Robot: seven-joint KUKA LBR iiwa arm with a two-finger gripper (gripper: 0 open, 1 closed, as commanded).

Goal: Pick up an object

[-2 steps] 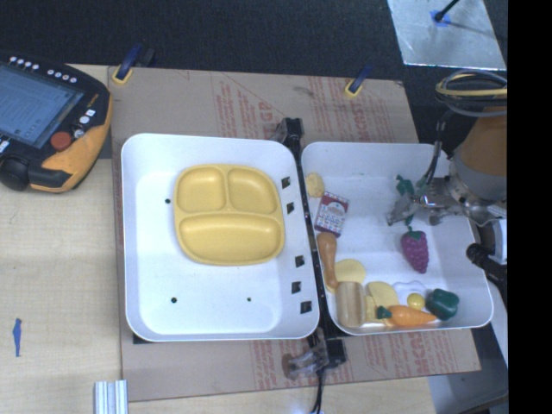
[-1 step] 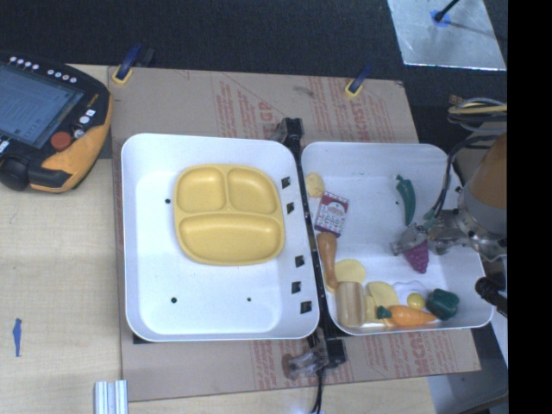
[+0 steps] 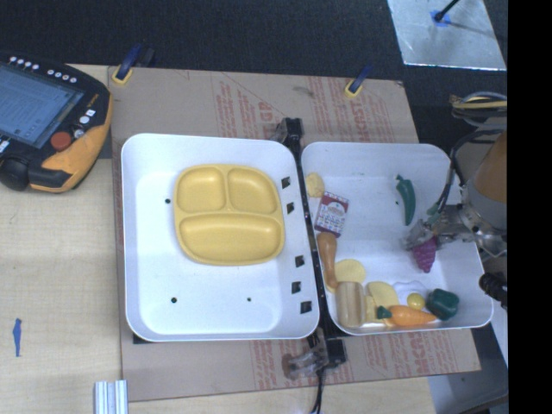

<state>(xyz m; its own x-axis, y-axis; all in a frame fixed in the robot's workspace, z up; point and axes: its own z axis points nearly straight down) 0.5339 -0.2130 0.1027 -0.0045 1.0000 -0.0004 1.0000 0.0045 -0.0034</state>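
Claw low at right bin's right wall; opening hard to judge. Purple grape bunch just beneath the fingertips, touching or nearly so; grip unclear. One green chilli nearby, one carrot. One yellow divided plate in left bin.

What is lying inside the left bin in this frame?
One yellow divided plate with three compartments lies flat in the left bin, toward its far side. A few small dark marks dot the floor. What the plate covers cannot be seen.
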